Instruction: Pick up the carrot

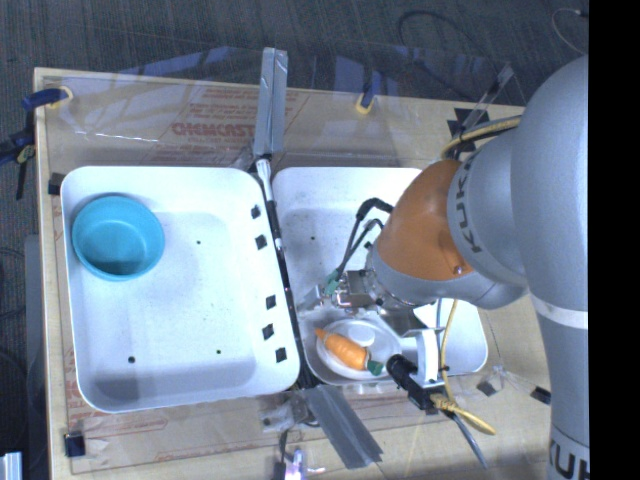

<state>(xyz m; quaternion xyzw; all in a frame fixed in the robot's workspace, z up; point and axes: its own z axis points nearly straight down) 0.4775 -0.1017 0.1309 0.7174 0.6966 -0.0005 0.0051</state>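
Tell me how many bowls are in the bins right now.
1. A blue bowl sits in the far left corner of the left bin. The arm covers much of the right bin, so another could be hidden there.

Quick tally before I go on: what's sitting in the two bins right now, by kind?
Bowl, blue, left bin: 1
Carrot, orange, right bin: 1
Plate, white, under the carrot: 1
Total: 3
The arm hides part of the right bin, so anything under it is uncounted.
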